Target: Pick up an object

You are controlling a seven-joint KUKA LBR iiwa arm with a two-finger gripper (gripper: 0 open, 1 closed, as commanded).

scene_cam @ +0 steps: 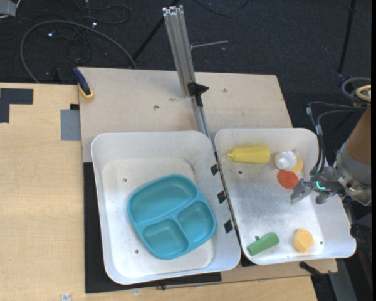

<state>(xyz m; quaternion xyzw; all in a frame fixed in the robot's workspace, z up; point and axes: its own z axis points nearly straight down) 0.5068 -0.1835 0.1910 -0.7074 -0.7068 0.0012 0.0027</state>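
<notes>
Leftmost, in the lower middle of the frame, a teal divided tray (171, 216) lies in the left bin (106, 168). Moving right, the right bin (263, 193) holds the candidates: a yellow bottle (249, 154) near its upper edge, a white piece (285, 160) beside that, a red piece (288, 179) just below, a green piece (263, 243) and a small yellow piece (303, 239) near the lower edge. At the right edge, the gripper (312, 190) hovers just beside the red piece; whether it is open or closed cannot be told. Likely this is the approach step: next, it should centre over one item, descend and close.
</notes>
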